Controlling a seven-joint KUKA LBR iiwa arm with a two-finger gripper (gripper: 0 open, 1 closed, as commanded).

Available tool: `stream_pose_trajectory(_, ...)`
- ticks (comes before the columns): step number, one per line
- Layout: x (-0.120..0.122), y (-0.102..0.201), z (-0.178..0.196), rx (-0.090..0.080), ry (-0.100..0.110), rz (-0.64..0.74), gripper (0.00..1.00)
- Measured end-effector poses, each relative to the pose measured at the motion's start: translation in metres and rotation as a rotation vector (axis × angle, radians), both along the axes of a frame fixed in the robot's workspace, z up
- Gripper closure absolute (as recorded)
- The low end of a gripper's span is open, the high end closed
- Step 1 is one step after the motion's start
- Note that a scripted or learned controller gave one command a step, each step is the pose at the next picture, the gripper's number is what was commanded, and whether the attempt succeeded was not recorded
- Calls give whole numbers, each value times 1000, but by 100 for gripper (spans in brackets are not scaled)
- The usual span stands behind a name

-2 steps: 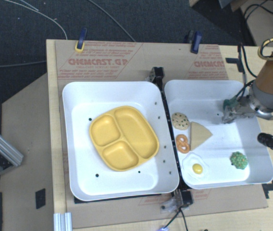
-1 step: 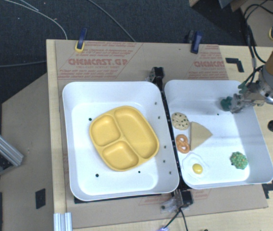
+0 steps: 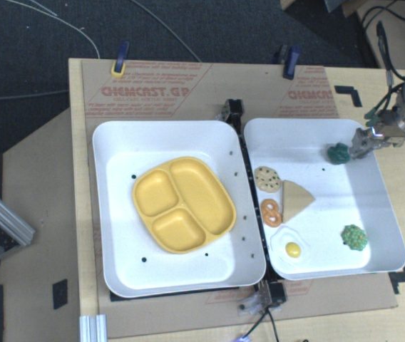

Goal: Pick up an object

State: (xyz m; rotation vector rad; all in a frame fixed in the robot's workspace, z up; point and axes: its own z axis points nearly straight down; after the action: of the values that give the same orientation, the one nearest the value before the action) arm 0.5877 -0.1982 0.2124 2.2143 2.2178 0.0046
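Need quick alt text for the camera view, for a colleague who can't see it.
The gripper sits at the right bin's far right edge, beside a dark green toy. That bin also holds a cookie, pretzel, cheese wedge, fried egg and broccoli; the left bin holds a yellow divided plate.

yellow three-compartment plastic tray (image 3: 183,203) lying in the left white bin (image 3: 110,191), right white bin (image 3: 384,212) just beside that bin, brown cardboard sheet (image 3: 188,84) under both, blue clamp (image 3: 290,60) and yellow-blue clamp (image 3: 120,60) on the sheet's far edge
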Motion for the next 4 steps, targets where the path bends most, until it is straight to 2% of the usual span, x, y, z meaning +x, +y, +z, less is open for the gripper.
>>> stream_pose_trajectory(1, 4, 8, 59, 0, 0, 0, 100)
stream_pose_trajectory(2, -2, 63, 41, 6, 11, 3, 100)
stream_pose_trajectory(3, 1, 125, 40, 6, 9, 5, 100)
stream_pose_trajectory(4, -5, 181, 23, 5, 11, 2, 100)
